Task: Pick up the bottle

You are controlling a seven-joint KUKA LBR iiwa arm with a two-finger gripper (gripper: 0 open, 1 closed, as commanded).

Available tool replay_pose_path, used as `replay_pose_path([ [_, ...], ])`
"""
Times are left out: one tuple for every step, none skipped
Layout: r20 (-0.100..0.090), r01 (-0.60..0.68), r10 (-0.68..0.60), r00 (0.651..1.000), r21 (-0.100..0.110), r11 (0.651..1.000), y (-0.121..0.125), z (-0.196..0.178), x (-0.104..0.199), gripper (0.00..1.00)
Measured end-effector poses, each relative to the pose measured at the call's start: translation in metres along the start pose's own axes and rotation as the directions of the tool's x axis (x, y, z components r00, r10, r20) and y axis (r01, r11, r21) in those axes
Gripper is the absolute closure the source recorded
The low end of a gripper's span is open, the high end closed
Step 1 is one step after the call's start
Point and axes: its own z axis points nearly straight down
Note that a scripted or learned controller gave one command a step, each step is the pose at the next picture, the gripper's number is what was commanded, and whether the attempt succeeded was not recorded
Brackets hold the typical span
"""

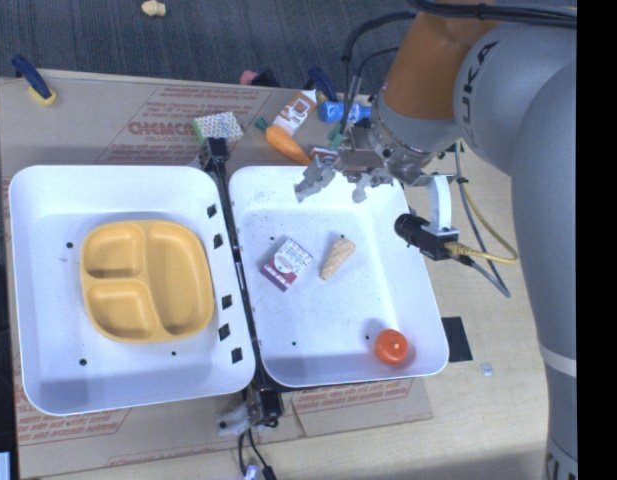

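Note:
A small white bottle with an orange label (294, 114) lies on the cardboard behind the right bin (420, 298), outside it. My gripper (335, 187) hangs over the right bin's far edge, a little in front of and to the right of the bottle. Its two fingers (310, 182) are spread apart and nothing is between them. The orange band of the arm (428, 63) rises above the wrist at the upper right.
In the right bin lie a red-and-white carton (288, 264), a tan cone-shaped piece (336, 258) and an orange ball (392, 346). A yellow divided plate (148, 279) fills the left bin. An orange carrot (286, 145) and a blue item (334, 111) lie by the bottle.

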Motion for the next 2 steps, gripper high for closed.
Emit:
replay_pose_path([
  [-0.001, -0.282, 0.282, 0.959, 0.002, 0.959, 0.043, 0.167, -0.002, 0.00],
  [-0.002, -0.277, 0.277, 0.961, 0.004, 0.961, 0.043, 0.156, -0.001, 1.00],
])
